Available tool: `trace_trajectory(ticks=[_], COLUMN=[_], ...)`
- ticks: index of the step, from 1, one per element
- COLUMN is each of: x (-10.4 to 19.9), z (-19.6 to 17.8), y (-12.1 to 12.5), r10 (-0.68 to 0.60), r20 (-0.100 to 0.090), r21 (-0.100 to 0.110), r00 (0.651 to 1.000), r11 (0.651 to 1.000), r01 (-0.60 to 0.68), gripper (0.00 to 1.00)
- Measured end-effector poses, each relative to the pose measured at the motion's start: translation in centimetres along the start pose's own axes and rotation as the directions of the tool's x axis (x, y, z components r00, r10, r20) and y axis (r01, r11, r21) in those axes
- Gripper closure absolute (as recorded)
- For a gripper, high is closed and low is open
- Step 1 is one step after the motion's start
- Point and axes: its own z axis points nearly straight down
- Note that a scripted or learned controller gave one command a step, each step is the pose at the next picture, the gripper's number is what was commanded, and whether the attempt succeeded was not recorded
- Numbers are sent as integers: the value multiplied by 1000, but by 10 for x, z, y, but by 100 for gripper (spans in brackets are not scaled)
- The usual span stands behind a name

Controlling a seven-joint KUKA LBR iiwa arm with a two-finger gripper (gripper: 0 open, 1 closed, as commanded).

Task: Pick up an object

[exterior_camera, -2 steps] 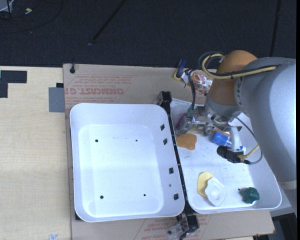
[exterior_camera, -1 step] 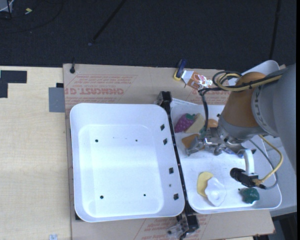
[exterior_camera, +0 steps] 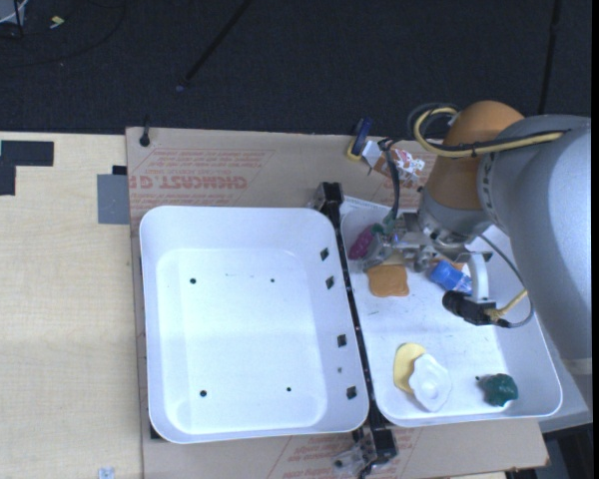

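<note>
1. Two white bins sit side by side on a cardboard sheet (exterior_camera: 210,173) on the bench; the left bin (exterior_camera: 242,419) takes the middle of the view; the right bin (exterior_camera: 539,372) holds all the loose things.
2. The arm (exterior_camera: 549,218) comes in from the right, grey, with its orange band (exterior_camera: 482,158) above the wrist; the gripper (exterior_camera: 404,247) is low over the far part of the right bin, nearer that bin's left wall than its right.
3. The wrist covers the gripper from above; I cannot tell whether it is open or closed, nor whether it has hold of anything.
4. An orange block (exterior_camera: 388,281) lies on the bin floor just on the near side of the gripper; whether the two touch cannot be told.
5. A purple thing (exterior_camera: 361,243) lies just left of the gripper, close to the bin's left wall; a small green piece (exterior_camera: 379,234) sits between it and the gripper.
6. A blue thing (exterior_camera: 447,274) lies to the gripper's right, partly under the wrist.
7. A yellow disc (exterior_camera: 407,360) lies towards the near end of the bin, well apart from the gripper; a white lump (exterior_camera: 429,382) rests on its near half.
8. A dark green thing (exterior_camera: 498,390) sits by the near right corner, apart from the disc.
</note>
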Motion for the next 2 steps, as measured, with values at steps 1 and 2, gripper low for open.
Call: trace_trajectory(ticks=[1, 2], x=[-50, -52], z=[0, 0], y=[-41, -1], r10=[6, 2], r20=[1, 0], r21=[6, 1], r00=[1000, 1000], r11=[1000, 1000], r01=[-6, -2], gripper=[0, 0])
